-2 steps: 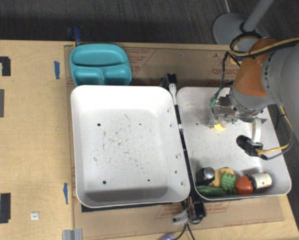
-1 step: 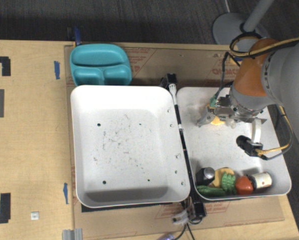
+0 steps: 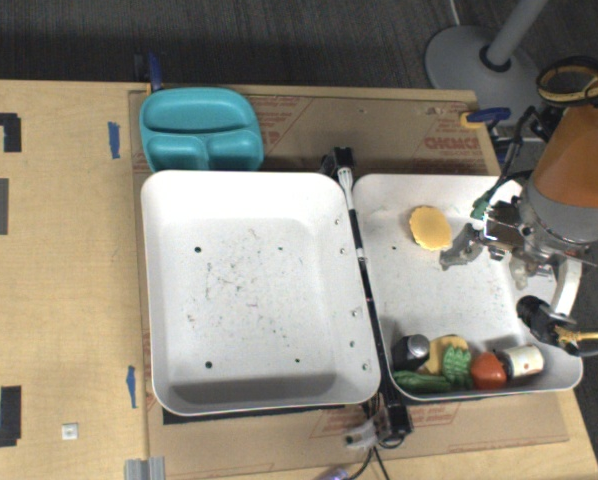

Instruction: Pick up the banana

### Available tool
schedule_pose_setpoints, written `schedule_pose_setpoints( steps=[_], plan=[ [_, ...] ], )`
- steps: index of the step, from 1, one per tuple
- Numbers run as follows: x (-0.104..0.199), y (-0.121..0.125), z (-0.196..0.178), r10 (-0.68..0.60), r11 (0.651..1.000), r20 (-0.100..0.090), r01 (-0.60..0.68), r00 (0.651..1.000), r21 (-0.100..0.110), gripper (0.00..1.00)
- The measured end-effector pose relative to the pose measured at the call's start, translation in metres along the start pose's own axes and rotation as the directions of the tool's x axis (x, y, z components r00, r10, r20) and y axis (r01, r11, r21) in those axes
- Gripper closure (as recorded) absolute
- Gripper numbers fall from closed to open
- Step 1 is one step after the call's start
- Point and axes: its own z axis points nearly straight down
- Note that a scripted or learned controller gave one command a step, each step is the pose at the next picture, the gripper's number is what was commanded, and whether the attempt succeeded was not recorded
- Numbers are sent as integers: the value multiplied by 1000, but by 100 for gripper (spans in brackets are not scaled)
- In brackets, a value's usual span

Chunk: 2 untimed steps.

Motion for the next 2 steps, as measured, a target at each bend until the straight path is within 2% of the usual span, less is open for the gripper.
schedule_pose_setpoints(
  steps=[1, 2],
  plan=[
    [45, -56, 29, 29, 1000, 0, -29, 1000, 3, 0],
    [134, -90, 28, -405, 914, -1, 405, 914, 3, 0]
  ],
)
